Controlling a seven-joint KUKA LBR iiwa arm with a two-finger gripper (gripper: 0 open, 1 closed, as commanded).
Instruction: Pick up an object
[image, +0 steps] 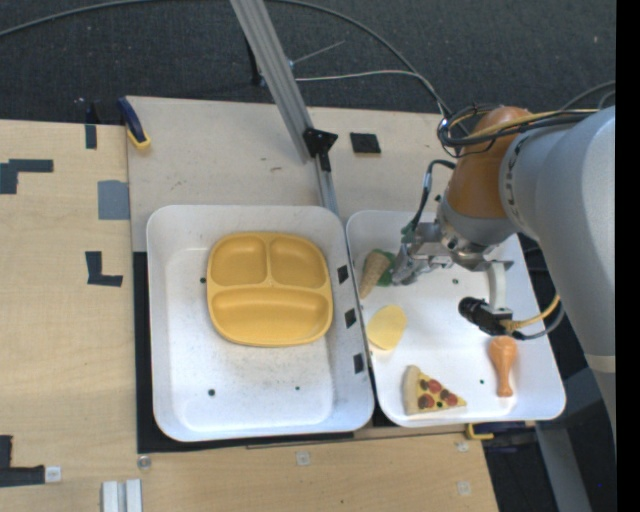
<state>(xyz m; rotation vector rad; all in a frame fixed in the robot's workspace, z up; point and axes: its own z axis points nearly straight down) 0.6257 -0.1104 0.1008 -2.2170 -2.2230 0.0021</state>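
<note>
— Yellow plastic, that divided plate (270, 288), alone in the left bin (165, 330)?
— Yes. In the right bin (540, 400), the claw (402, 268) hangs just right of a tan, ridged cone (373, 270), tip pointing down-left.
— Clenched or released?
— Can't tell. Nearby: pale disc (387, 327), pizza slice (430, 391), drumstick (503, 364).

The right bin (540, 395) is crowded along its left and near sides by a cone (373, 270), a yellow disc (387, 327), a pizza slice (430, 392) and a drumstick (503, 364); its middle floor lies open.
</note>
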